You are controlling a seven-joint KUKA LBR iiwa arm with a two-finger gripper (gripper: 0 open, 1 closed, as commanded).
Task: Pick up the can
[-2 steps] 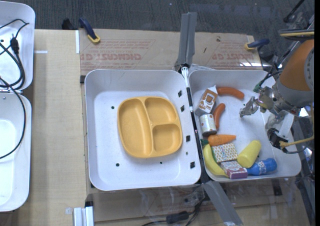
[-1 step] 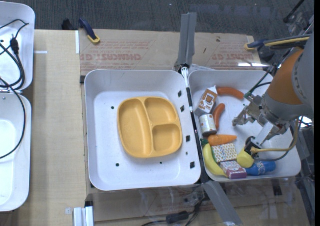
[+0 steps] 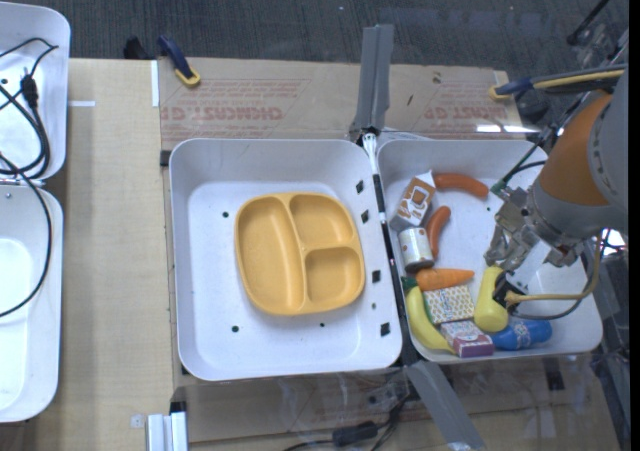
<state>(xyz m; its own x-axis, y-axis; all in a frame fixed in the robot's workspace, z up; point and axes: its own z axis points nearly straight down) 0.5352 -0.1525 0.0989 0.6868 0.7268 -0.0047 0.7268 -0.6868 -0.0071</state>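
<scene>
The can [image 3: 415, 247] is a small silver cylinder lying on its side near the left wall of the right bin [image 3: 590, 334], between a small printed carton [image 3: 415, 201] and an orange carrot [image 3: 445, 279]. My gripper [image 3: 500, 251] hangs over the right half of the same bin, well to the right of the can and apart from it. It is just above the top of a yellow squash-like toy [image 3: 490, 306]. Nothing shows in its grasp.
Around the can lie a red sausage [image 3: 438, 227], an orange sausage [image 3: 460, 182], a banana [image 3: 424, 324], a cracker box [image 3: 449, 302], a pink box [image 3: 467, 341] and a blue item [image 3: 520, 334]. The left bin [image 3: 200, 269] holds a yellow divided plate [image 3: 298, 251].
</scene>
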